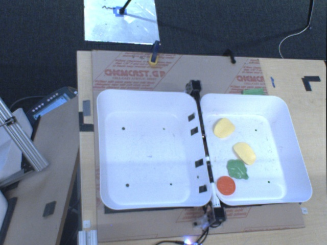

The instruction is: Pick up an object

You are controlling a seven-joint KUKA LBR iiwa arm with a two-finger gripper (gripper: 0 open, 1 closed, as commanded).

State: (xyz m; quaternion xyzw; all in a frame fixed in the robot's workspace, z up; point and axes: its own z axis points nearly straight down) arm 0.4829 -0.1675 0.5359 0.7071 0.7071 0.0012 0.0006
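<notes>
The right bin (288,131) holds several small objects. A pale yellow rounded piece (223,127) lies near its upper left. A second yellow piece (244,152) lies just below and to the right of it. A green crumpled piece (237,169) sits under that one, touching it. A red-orange disc (226,186) lies at the bin's lower left corner, close to the green piece.
The left bin (110,137) lies beside the right one, joined by a black hinge strip (200,147). Both rest on a brown cardboard sheet (133,73). A shiny metal plate (120,14) lies at the back, and a grey device (51,102) sits at the left.
</notes>
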